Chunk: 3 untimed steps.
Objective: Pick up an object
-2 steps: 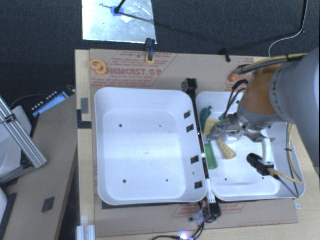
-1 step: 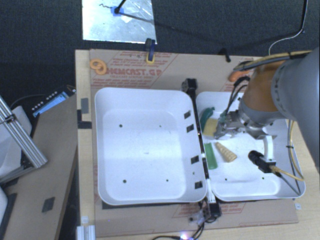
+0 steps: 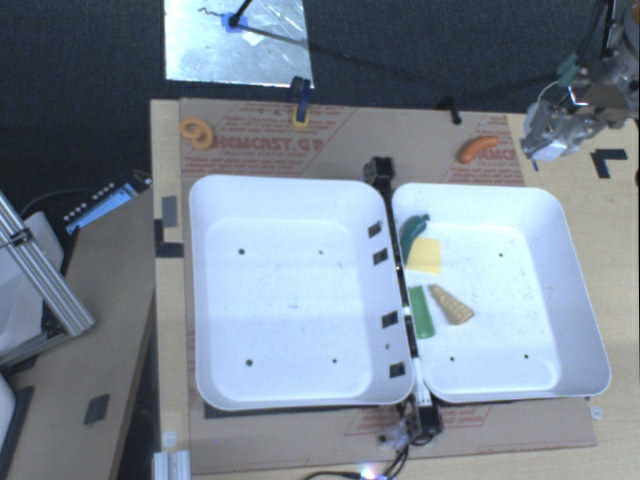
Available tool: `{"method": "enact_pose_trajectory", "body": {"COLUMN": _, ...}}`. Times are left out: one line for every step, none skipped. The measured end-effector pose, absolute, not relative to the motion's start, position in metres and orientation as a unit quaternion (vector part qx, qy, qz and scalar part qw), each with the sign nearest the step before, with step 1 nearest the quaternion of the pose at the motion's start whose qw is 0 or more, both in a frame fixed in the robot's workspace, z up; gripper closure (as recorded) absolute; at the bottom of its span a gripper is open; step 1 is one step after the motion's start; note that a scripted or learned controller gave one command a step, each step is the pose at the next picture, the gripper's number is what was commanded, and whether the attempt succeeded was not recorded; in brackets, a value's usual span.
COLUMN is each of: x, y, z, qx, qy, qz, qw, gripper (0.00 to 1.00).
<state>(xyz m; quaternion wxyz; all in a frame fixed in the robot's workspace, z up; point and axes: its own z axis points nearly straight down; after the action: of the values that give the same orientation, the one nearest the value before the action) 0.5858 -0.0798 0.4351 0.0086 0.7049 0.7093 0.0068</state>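
The right bin (image 3: 560,268) holds a small group of objects near its left wall: a dark green curved piece (image 3: 413,230), a yellow square block (image 3: 425,256), a tan cone-shaped piece (image 3: 452,305) and a green stick (image 3: 421,313). My gripper (image 3: 548,136) hangs at the far upper right, outside the bins and well away from those objects. Nothing shows between its fingertips.
The left bin (image 3: 290,368) lies beside the right one, joined by a black hinge strip (image 3: 392,268). On the cardboard base behind the bins lie an orange sausage shape (image 3: 477,149), a tan ring (image 3: 197,132) and a blue-yellow clamp (image 3: 299,101). A metal sheet (image 3: 236,28) lies further back.
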Motion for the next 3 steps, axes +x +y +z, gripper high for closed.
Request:
{"method": "enact_pose_trajectory", "body": {"x": 0.556, "y": -0.022, "z": 0.543, "qx": 0.703, "qy": 0.711, "qz": 0.0065, "qw": 0.005, "gripper": 1.0}}
{"method": "enact_pose_trajectory", "body": {"x": 0.535, "y": 0.125, "z": 0.533, "qx": 0.7, "qy": 0.714, "qz": 0.002, "qw": -0.001, "gripper": 1.0}}
{"method": "enact_pose_trajectory", "body": {"x": 0.5, "y": 0.164, "z": 0.535, "qx": 0.703, "qy": 0.711, "qz": 0.0017, "qw": 0.0, "gripper": 1.0}}
